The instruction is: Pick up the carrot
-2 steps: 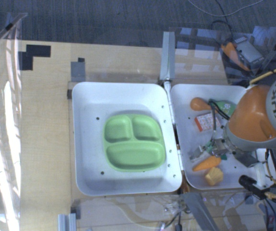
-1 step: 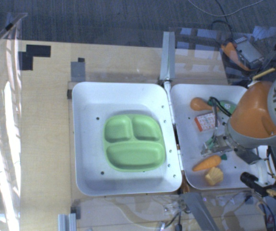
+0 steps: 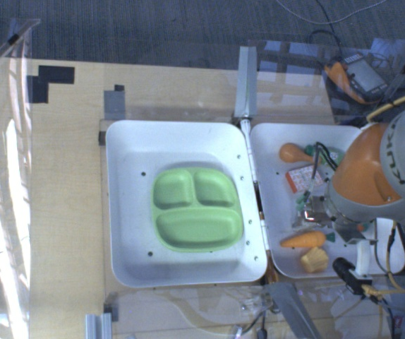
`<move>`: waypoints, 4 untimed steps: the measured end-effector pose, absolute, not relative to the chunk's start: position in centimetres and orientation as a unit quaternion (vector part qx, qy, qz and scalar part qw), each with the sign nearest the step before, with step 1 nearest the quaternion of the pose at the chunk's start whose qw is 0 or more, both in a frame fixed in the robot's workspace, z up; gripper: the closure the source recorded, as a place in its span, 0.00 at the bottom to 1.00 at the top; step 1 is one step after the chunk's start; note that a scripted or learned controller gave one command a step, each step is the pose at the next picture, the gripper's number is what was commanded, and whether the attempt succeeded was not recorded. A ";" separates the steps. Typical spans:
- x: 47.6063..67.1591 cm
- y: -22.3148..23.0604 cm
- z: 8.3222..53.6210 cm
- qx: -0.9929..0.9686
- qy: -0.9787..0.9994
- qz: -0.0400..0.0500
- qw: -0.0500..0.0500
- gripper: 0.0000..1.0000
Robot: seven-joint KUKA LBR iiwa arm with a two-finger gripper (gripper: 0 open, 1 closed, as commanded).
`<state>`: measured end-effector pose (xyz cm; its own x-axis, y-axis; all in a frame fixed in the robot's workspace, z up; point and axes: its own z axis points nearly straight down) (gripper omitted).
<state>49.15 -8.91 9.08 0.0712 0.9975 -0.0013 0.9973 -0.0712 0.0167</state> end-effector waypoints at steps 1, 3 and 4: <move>49.2 -8.4 9.1 0.796 0.606 0.006 0.006 1.00; 49.3 -10.5 9.1 0.884 0.467 0.008 0.004 1.00; 48.8 -4.2 18.5 0.934 0.356 0.002 0.001 1.00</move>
